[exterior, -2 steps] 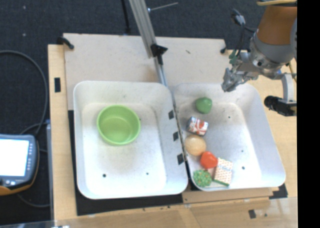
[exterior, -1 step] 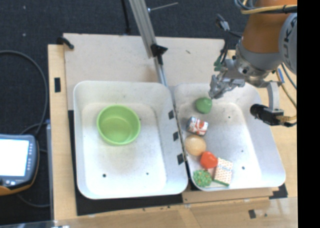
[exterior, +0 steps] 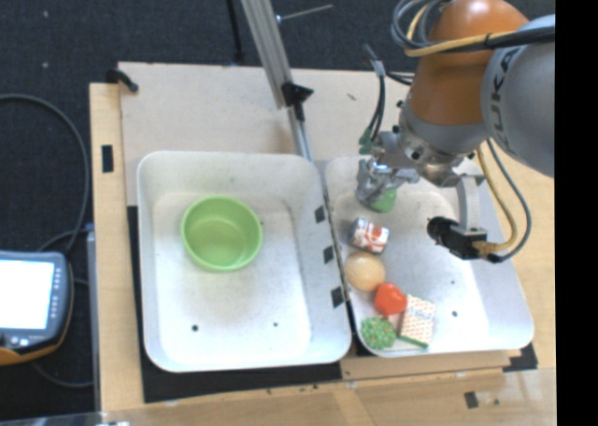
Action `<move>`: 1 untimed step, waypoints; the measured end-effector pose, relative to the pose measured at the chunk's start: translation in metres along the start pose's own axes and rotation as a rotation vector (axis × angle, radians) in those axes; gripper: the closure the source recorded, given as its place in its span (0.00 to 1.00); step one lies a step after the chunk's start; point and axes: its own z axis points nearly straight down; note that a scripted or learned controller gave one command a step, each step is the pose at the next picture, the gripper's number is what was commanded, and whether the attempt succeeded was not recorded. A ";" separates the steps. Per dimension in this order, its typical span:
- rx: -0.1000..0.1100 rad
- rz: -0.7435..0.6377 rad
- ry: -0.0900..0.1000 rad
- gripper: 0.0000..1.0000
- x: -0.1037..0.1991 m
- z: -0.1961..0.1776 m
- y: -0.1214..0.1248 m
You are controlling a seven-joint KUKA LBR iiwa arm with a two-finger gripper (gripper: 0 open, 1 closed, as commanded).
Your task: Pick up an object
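My gripper point(exterior: 377, 187) hangs over the far left corner of the right bin point(exterior: 486, 303), with the orange-banded wrist above it. A small green object point(exterior: 382, 198) shows between the fingertips, and the fingers look shut on it. Below it in the same bin lie a red-and-white crumpled piece point(exterior: 370, 235), a beige egg-shaped ball point(exterior: 365, 273), a red lump point(exterior: 391, 299), a green knobbly piece point(exterior: 377, 331) and an orange-and-white patterned block point(exterior: 417, 319). A light green bowl point(exterior: 221, 233) stands upright in the left bin point(exterior: 168, 321).
A slanted metal post point(exterior: 271, 41) rises from the bench behind the bins' shared wall. A black fitting on the arm's yellow cable point(exterior: 455, 235) hangs over the right bin. A screen point(exterior: 28, 303) sits off the bench at the left.
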 end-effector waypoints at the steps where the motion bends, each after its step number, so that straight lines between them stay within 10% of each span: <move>1: 0.001 0.001 -0.001 1.00 0.044 0.019 -0.013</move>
